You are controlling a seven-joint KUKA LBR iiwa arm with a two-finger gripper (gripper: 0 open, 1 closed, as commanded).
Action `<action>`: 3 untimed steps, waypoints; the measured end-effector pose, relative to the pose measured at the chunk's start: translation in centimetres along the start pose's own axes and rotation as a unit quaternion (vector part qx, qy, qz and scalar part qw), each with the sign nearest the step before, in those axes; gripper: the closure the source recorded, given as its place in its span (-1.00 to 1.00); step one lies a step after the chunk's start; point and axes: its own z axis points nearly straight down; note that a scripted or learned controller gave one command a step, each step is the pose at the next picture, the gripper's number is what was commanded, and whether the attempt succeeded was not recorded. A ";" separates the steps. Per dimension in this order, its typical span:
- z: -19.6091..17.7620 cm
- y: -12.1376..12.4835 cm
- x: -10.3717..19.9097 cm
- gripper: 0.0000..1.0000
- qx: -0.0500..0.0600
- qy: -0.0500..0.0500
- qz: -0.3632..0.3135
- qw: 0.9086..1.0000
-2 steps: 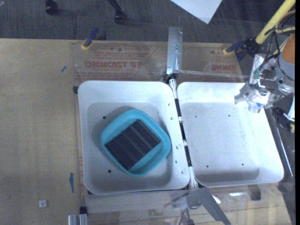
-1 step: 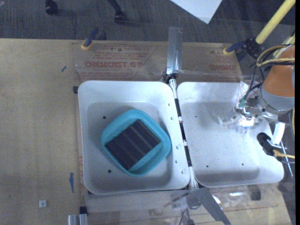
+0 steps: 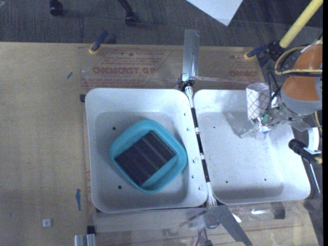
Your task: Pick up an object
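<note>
A white paper cup with a red pattern (image 3: pixel 258 102) is at the back right of the right bin (image 3: pixel 246 183). It sits right against the tip of my gripper (image 3: pixel 264 123), which reaches in from the right, below the orange band of the arm (image 3: pixel 306 70). Whether the cup is gripped or just beside the gripper is unclear. In the left bin (image 3: pixel 100 137) a blue square tray with a dark ribbed inside (image 3: pixel 147 155) lies flat and turned at an angle.
A metal divider (image 3: pixel 200 147) joins the two bins. A yellow-handled clamp (image 3: pixel 302 17) and cables crowd the back right corner. A small pale smudge or clear scrap (image 3: pixel 242 130) lies on the right bin's floor, left of the gripper.
</note>
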 end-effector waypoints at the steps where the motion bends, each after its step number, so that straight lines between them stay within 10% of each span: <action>1: 0.0 5.7 1.0 -1.00 0.009 0.002 0.016 1.000; 2: 0.0 6.2 2.3 -1.00 0.011 0.001 -0.030 1.000; 3: -1.0 6.1 2.1 1.00 0.012 0.001 -0.029 0.999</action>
